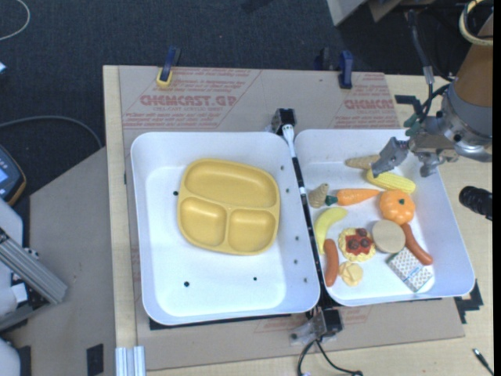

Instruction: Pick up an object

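The right bin (450, 210) holds several toy foods. Among them are a yellow corn cob (391, 182), a carrot (356, 197), an orange (397, 207), a banana (329, 224), a beige root-like piece (359, 163), a berry tart (358, 242), a round bun (387, 236) and a silvery packet (410, 271). My gripper (409, 163) hangs over the bin's far right part, just above the corn cob. It is open, one finger (388, 158) slanting toward the beige piece, and nothing sits between the fingers.
In the left bin (156, 265) lies a yellow divided plate (228, 206). A red sausage (331, 261) and a small chip (351, 272) lie near the right bin's front left. Clamps hold the cardboard base at the back edge.
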{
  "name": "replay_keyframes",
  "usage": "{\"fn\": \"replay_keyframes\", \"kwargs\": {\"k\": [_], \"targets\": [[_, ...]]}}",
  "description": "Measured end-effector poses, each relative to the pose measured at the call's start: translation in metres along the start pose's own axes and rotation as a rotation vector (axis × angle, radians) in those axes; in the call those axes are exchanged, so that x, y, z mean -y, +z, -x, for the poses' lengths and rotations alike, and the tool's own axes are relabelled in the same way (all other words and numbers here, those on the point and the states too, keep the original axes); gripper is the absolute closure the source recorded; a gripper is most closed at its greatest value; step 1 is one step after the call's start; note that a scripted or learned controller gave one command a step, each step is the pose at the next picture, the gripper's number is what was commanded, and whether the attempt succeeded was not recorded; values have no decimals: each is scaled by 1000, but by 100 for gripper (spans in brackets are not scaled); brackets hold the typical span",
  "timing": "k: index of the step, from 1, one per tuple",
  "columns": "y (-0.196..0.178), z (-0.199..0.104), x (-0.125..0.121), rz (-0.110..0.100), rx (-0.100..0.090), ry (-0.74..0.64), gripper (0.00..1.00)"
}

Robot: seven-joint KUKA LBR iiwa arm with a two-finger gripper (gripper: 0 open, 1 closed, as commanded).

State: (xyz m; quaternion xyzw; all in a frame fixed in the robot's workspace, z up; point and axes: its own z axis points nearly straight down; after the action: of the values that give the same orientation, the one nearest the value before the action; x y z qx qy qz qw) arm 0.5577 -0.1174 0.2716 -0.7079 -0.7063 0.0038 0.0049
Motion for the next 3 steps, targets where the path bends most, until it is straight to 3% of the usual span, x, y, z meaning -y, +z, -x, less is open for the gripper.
{"fn": "replay_keyframes", "kwargs": {"k": [1, 3], "targets": [[-7, 0, -2, 13, 2, -2, 0], [79, -1, -3, 6, 0, -2, 0]]}}
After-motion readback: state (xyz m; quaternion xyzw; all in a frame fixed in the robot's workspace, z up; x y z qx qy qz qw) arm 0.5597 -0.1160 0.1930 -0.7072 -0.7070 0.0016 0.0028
